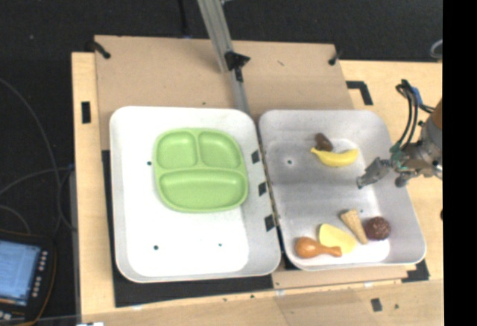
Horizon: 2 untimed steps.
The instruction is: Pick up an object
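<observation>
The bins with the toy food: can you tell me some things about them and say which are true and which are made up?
1. The green plate lies in the left bin. True.
2. The banana is on the green plate. False: it lies in the right bin.
3. The gripper is over the right bin's right side. True.
4. The gripper is holding the banana. False: the banana lies apart from it.
5. The yellow wedge lies near the right bin's front edge. True.

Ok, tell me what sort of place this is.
Probably a robotics lab test bench, not a kitchen: two shallow white bins, left and right, on a plywood bench, toy food such as a banana, and a gripper reaching in.
</observation>
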### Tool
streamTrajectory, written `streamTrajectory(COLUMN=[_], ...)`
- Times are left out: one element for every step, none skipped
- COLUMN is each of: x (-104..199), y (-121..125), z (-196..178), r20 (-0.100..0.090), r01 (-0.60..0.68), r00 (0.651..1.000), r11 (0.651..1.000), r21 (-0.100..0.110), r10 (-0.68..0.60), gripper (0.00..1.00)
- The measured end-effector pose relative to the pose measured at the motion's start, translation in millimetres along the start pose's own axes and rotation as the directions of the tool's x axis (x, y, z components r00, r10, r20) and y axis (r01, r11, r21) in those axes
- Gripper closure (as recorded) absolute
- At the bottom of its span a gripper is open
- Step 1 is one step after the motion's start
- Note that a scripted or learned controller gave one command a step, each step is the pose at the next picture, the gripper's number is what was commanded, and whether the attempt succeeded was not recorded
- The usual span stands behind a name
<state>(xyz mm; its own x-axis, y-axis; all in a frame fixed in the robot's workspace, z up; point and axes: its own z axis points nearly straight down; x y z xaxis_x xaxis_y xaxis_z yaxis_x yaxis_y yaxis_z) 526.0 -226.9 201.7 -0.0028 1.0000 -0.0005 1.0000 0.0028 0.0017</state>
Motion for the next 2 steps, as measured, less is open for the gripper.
streamTrajectory(x=[0.0, 2.3], y=[0.0, 9.2], z=[0.0, 52.7], r20=[0.0, 0.0], r01=[0.0, 0.001], r00=[1.0, 1.0], r11=[1.0, 1.0], r21=[0.0, 0.005], r10=[0.0, -0.001], gripper=[0.0, 0.0])
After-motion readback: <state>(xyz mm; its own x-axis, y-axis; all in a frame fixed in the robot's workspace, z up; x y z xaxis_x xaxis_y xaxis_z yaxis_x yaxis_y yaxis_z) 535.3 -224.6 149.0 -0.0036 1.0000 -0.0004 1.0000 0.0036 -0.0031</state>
